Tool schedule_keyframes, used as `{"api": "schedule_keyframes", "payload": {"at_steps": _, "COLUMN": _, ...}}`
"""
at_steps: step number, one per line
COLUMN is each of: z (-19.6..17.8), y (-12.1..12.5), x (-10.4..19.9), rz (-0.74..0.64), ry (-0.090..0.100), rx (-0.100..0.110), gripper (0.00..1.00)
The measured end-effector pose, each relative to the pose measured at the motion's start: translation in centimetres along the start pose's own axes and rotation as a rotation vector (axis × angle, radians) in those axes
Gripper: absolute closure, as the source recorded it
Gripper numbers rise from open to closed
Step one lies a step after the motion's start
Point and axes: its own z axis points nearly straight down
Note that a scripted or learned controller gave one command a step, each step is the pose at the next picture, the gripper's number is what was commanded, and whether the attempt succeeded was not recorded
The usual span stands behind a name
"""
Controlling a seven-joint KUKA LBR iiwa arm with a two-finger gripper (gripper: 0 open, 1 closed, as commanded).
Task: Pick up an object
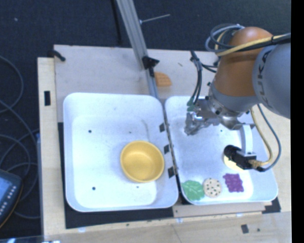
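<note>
- Nearest, along the front rim of the right bin (202,156), lie a green piece (193,189), a cookie (212,187) and a purple piece (233,182). They sit close together and look flat, so a grab could clip two at once or skid off and shove them against the wall.
- A bowl (142,161) sits upright in the left bin (91,135), near the divide. Its round wall may slip out of a pinch, I judge.
- The end effector (191,125) hangs over the far left part of the right bin, well apart from every candidate. Open or closed, I cannot tell, and nothing shows in its grip. A descent here would likely meet bare plastic.
- Both bins are smooth, white and speckled, so things may slide.
- They rest on a pale desk (91,70). An orange thing (162,79) lies beyond them beside a slanted metal post (134,29).
- The floor (50,14) is dark, with cables (5,85) and a tablet (2,196).
</note>
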Motion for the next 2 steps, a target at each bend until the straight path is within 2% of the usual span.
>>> {"api": "schedule_keyframes", "payload": {"at_steps": 1, "z": -0.6, "y": 0.2, "x": 5.8, "rz": 0.000, "ry": 0.000, "rx": -0.002, "gripper": 1.00}}
{"api": "schedule_keyframes", "payload": {"at_steps": 2, "z": 1.0, "y": 0.4, "x": 11.0, "rz": 0.001, "ry": -0.002, "rx": 0.002, "gripper": 1.00}}
